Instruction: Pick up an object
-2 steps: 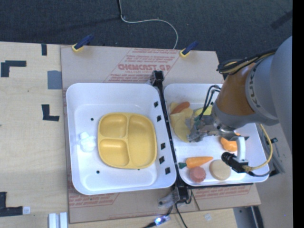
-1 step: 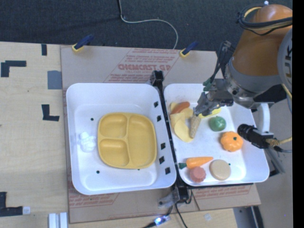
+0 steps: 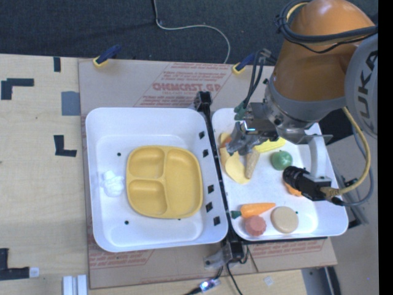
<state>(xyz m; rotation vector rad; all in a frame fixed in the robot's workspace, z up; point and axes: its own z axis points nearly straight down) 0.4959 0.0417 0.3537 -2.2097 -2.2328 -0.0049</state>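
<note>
The jaws hang over the right bin's left side, just above a tan cone-shaped toy; their spread cannot be told. Descend straight, centred on the cone, clear of the yellow disc.

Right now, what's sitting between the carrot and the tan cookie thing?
In the camera view, a reddish round piece sits low between the carrot and the tan round piece, near the right bin's front edge.

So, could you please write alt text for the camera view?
The arm's gripper reaches into the right bin among toy foods, including a carrot and a green ball. The left bin holds a yellow divided plate.
</note>
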